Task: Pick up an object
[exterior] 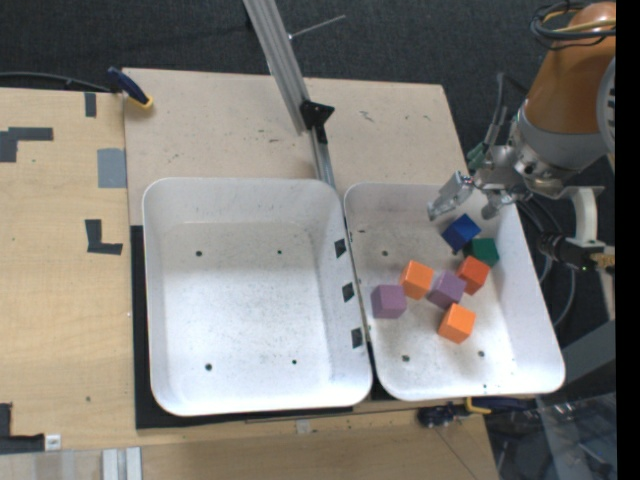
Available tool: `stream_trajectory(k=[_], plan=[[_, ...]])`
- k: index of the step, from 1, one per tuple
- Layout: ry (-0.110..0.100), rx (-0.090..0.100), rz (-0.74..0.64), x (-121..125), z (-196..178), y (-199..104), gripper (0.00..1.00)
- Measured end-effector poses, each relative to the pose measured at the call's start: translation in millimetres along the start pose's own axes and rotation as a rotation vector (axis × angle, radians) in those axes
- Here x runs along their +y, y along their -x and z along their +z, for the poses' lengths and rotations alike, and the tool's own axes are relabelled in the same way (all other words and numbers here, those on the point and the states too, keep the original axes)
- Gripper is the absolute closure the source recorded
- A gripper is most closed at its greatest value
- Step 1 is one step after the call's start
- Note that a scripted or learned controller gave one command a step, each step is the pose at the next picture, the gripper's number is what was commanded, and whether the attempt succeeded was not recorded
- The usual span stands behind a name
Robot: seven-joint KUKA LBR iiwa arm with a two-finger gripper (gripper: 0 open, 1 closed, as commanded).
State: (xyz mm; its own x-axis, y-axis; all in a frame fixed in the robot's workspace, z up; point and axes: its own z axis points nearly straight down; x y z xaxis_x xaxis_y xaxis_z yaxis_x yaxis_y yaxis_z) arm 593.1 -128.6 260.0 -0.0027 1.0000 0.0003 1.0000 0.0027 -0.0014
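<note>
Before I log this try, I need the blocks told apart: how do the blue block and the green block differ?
The blue block sits right under the gripper; the green block lies just beyond it, by the bin's right wall. The blue block shows more fully, while the green block is partly hidden behind an orange block. Both are small cubes in the right bin.

You find no readable text, label, brand, number or sign on anything here, so there's nothing to report.

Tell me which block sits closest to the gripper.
The blue block, right under the gripper at the far side of the right bin. The green block lies just beyond it; the orange and purple ones are further off.
</note>
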Motion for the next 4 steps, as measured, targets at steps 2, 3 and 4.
stream_trajectory(k=[2, 3, 4], plan=[[-0.007, 0.0, 0.0, 1.2, 64.1, -3.6, 0.0], [-0.005, 0.0, 0.001, 1.8, 110.5, -10.7, 0.0], [-0.006, 0.0, 0.001, -0.2, 165.0, -11.6, 0.0]])
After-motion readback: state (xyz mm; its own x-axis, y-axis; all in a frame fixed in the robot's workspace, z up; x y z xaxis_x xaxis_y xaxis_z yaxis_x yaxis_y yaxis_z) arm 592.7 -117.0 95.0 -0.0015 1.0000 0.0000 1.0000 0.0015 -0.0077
